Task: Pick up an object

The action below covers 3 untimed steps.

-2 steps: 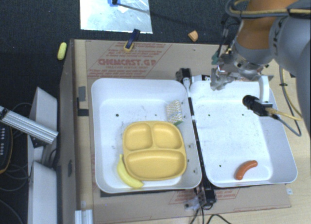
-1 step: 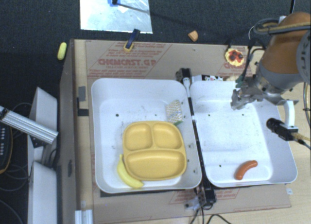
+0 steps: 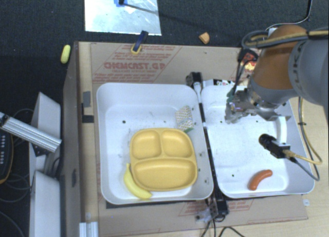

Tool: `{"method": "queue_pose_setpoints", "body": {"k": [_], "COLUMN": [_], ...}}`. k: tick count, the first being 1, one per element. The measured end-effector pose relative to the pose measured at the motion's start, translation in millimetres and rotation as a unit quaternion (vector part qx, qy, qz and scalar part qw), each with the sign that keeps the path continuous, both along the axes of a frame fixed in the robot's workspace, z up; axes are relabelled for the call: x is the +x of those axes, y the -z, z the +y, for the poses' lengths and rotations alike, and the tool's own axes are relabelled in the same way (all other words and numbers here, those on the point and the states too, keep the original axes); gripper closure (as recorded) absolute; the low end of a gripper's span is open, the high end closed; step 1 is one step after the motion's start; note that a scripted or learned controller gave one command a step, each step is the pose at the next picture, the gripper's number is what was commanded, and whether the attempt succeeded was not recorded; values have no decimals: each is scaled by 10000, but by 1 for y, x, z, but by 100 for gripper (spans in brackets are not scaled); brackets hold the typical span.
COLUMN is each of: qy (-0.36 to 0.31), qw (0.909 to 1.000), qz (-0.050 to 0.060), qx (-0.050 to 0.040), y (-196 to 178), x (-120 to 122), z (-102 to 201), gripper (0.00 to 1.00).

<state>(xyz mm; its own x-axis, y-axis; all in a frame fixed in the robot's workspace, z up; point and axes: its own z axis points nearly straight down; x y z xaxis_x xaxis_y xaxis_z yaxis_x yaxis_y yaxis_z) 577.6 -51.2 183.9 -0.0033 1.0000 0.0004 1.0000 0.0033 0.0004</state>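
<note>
The gripper point(image 3: 234, 111) hangs low over the far left corner of the right bin point(image 3: 231, 159), close to the wall it shares with the left bin point(image 3: 105, 128); from this slant I cannot tell whether it is open or closed, and nothing is seen held in it. An orange sausage point(image 3: 260, 179) lies near the right bin's near edge, well apart from the gripper. In the left bin, a yellow divided plate point(image 3: 163, 159) sits toward the near right corner, a banana point(image 3: 134, 184) touches its near left side, and a small patterned sponge point(image 3: 184, 117) lies just beyond its far right corner.
</note>
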Motion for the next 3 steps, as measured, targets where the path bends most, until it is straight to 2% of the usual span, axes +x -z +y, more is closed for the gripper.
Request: {"method": "queue_pose_setpoints", "body": {"k": [1, 2, 3], "qy": [0, 3, 11], "qw": [10000, 10000, 10000], "qz": [-3, -3, -12], "qx": [1, 0, -10], "y": [0, 0, -1], "x": [-9, -9, 60], "z": [41, 41, -19], "gripper": [100, 0, 0]}}
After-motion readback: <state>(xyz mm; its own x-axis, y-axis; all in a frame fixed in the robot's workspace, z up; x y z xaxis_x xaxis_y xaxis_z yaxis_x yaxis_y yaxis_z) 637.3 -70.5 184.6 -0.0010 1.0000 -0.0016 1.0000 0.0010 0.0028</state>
